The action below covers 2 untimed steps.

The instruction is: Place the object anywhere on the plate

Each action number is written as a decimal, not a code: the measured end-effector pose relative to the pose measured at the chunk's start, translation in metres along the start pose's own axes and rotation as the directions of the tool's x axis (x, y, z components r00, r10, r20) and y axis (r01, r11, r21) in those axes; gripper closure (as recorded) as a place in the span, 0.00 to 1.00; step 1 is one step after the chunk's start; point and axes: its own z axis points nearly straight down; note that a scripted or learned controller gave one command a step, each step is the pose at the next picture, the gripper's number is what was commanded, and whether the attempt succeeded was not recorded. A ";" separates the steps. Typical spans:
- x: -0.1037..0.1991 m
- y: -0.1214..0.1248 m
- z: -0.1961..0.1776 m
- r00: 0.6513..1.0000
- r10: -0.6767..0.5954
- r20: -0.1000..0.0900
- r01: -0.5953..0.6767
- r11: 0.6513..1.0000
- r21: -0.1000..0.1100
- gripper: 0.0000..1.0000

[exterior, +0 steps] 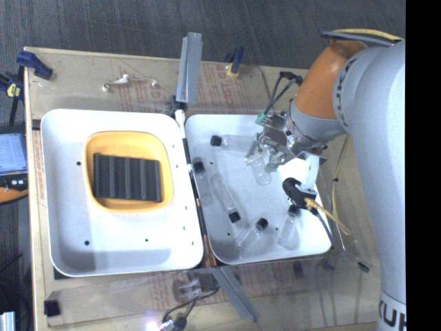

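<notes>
In the left bin (62, 240) we observe the yellow plate (127, 143) carrying a dark ridged insert (128, 178). In the right bin (227, 254), clear vials (224, 195) lie scattered. The gripper (267, 158) hovers over the far vial (262, 174); jaws state: we cannot tell.

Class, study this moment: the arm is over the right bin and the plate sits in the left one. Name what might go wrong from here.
1. The clear vials are see-through against the white right bin, so the pincer may close beside one.
2. The vials lie loose on their sides and may roll away when touched.
3. A carried vial must cross the bins' rims to reach the yellow plate and could drop.
</notes>
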 end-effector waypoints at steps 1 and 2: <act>0.044 -0.022 -0.024 0.998 -0.055 0.001 0.055 0.998 -0.001 1.00; 0.113 -0.002 -0.026 0.938 -0.347 0.003 0.347 0.938 -0.002 1.00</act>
